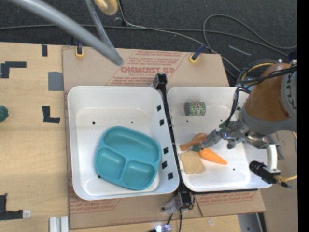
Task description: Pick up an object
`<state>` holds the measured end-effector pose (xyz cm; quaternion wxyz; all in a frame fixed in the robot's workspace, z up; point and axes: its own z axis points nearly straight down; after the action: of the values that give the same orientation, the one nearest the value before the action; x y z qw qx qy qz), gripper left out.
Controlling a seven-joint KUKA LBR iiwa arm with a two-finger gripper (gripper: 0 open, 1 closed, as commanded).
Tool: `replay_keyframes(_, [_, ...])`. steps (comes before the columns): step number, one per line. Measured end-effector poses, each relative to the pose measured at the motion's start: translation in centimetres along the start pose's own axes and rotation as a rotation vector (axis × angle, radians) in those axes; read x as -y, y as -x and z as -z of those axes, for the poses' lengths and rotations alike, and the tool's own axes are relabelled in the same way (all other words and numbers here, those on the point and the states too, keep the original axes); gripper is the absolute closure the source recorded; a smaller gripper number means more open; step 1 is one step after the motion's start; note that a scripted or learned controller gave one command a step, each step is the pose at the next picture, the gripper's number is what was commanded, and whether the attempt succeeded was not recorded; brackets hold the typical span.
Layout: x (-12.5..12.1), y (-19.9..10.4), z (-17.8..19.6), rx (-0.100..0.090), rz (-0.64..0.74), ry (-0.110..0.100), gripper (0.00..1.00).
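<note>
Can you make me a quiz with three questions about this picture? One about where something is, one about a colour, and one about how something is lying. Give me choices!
1. Where is the divided tray?
A. In the left bin
B. In the right bin
C. On the brown board outside the bins

2. What colour is the tray?
A. Red
B. Teal blue
C. Yellow

3. How does the little green can sit in the right bin?
A. Standing upright
B. Lying on its side
C. Stacked on top of the carrot

Answers:
1. A, the tray rests inside the left bin, left of the black divider.
2. B, its whole surface is teal blue against the white bin.
3. B, the can's round side faces up, and it lies apart from the carrot near the gripper.
</note>
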<state>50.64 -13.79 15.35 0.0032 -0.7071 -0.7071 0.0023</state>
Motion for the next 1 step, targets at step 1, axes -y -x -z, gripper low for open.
replay_keyframes(1, [-0.22,-0.44,-6.31,0.0,0.0,0.002,0.0])
